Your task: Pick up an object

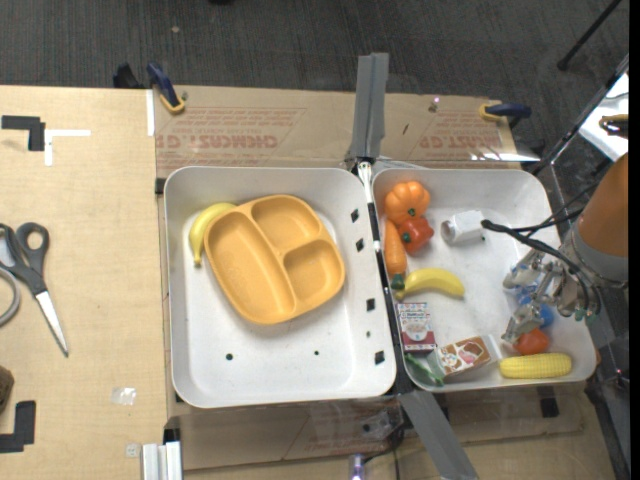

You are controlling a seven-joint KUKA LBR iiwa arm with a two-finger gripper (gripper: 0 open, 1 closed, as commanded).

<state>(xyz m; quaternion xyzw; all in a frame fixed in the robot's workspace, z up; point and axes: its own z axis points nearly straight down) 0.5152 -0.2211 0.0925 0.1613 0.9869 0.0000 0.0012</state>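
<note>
My gripper (527, 318) hangs low in the right white plastic bin (520, 183), fingers apart just above the small red round toy (534, 341) lying there, nothing lifted yet.

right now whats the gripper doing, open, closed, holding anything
Gripper: low in the right bin, just over a red toy beside the corn cob; open or shut cannot be told, no hold visible.

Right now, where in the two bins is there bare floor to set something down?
Most room is in the left bin: the bare strip in front of the orange divided plate. In the right bin, a patch lies open between the banana and the pincer. Its left edge and front are crowded: pumpkin, cartons, corn cob.
</note>
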